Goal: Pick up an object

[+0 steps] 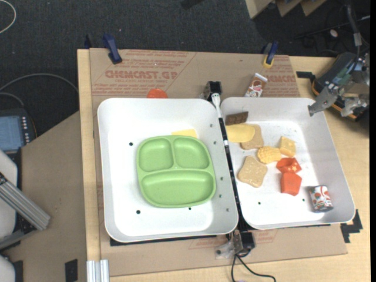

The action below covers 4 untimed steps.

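1. White shallow plastic bins are set side by side on the cardboard-covered counter [94, 98]: the left bin [117, 216] and the right bin [329, 151], touching along a centre seam.
2. A green three-compartment plastic tray [175, 171] lies flat in the left bin; a pale yellow flat piece [185, 133] is tucked against its far edge.
3. Candidate objects are clustered in the right bin: dark brown block [237, 118], yellow rounded toy piece [239, 133], tan toast-shaped slice [252, 172], second tan slice [256, 138], yellow ridged corn-like piece [269, 154], small yellow wedge [287, 145], red toy piece [289, 175], small red-and-white can [320, 197].
4. The can lies apart near the right bin's near right corner; judged the easiest pick since nothing is touching it. The toast and corn pieces are packed close, so a grasp there risks nudging neighbours.
5. A small red-and-white carton [255, 86] lies on the counter outside the bins, past the far rim.
6. The gripper [329, 101] is seen at the right bin's far right corner, above the rim, well apart from every object. Nothing is seen between the jaws; whether the jaws are spread or pressed together cannot be told.
7. Judgement: the pick is not yet begun; the arm is parked clear, probably so the bin view is unobstructed.
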Each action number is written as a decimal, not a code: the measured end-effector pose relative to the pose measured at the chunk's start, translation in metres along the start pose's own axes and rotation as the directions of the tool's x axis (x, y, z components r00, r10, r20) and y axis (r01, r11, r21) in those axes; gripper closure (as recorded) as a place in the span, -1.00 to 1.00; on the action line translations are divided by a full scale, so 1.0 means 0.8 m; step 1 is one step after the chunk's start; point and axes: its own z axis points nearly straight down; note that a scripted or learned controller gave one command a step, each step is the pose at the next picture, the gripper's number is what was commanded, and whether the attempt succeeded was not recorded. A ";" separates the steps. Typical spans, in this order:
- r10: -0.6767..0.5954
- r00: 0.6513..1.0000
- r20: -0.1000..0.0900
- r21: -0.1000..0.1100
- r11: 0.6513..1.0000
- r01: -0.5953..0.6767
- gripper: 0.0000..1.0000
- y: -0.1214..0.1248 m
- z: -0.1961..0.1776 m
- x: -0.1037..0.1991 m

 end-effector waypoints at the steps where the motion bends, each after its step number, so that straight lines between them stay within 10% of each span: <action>1: -0.002 1.000 -0.006 0.015 1.000 0.002 -1.00 0.008 0.227 0.025; 2: -0.001 1.000 0.001 -0.003 1.000 0.001 1.00 0.013 0.201 0.022; 3: -0.001 1.000 0.001 -0.002 1.000 0.001 -1.00 0.012 0.202 0.022; 4: -0.001 1.000 -0.003 0.005 1.000 0.001 -1.00 -0.009 0.237 0.060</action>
